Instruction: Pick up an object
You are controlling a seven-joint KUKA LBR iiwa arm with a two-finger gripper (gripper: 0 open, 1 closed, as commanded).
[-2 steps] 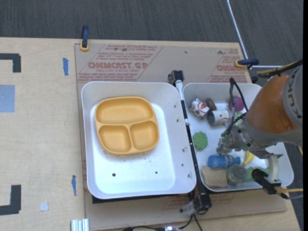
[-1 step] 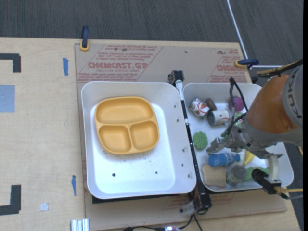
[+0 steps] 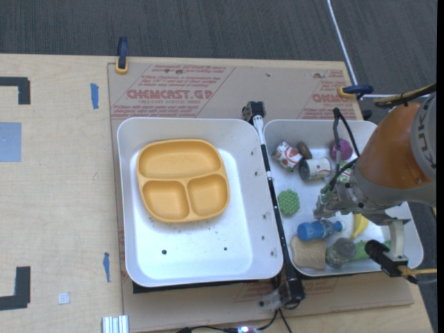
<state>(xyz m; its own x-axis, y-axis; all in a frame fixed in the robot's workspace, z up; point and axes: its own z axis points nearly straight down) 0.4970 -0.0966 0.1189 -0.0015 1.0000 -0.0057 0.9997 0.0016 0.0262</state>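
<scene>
The right bin (image 3: 414,245) holds several small objects. Among them are a green knobbly ball (image 3: 288,201), a blue bottle-like item (image 3: 312,229), a tan block (image 3: 311,254), a grey-green jar (image 3: 340,252) and a yellow banana-like piece (image 3: 360,224). My gripper (image 3: 328,207) hangs low over the middle of this bin, just above the blue item and right of the green ball. Nothing is visibly held by it. The wrist hides what lies directly beneath.
At the bin's far end lie a red-and-white wrapper (image 3: 286,155), a brown piece (image 3: 304,149), a white can (image 3: 317,167) and a purple item (image 3: 340,148). The left bin (image 3: 187,255) carries a yellow divided plate (image 3: 183,180). A black cable loops above my wrist.
</scene>
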